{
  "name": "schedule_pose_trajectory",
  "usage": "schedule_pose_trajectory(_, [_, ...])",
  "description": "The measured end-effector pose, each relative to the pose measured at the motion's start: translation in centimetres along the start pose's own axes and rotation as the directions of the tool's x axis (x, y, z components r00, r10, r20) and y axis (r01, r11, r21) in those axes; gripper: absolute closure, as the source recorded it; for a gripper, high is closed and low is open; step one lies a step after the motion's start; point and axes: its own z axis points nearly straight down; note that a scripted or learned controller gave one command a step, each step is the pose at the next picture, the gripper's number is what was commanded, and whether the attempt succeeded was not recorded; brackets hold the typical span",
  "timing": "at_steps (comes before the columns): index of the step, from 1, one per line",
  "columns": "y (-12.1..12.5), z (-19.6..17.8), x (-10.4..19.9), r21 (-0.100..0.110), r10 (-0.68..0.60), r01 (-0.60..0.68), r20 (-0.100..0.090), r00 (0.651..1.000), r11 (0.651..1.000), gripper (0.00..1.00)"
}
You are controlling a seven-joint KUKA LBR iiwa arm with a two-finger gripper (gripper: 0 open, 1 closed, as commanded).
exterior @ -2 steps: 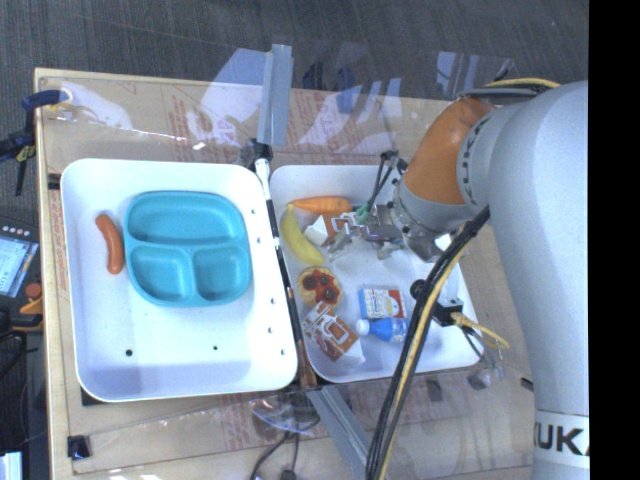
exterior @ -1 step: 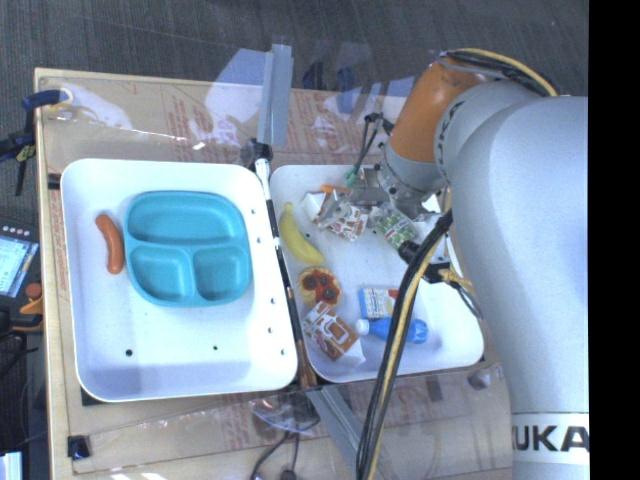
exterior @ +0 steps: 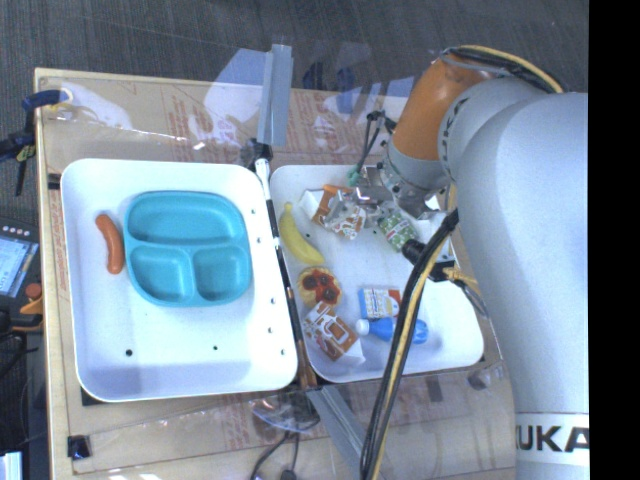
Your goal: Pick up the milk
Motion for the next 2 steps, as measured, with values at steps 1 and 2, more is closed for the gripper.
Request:
schedule_pose_trajectory(1, [-2.15, -7.93, 6.35, -0.026, -0.061, 0.061, 0.004, 0.998, 0.998, 1.00])
schedule_pose_trajectory(2, [-2.16, -7.89, 6.34, -0.025, -0.060, 0.061, 0.003, 0.998, 0.998, 0.00])
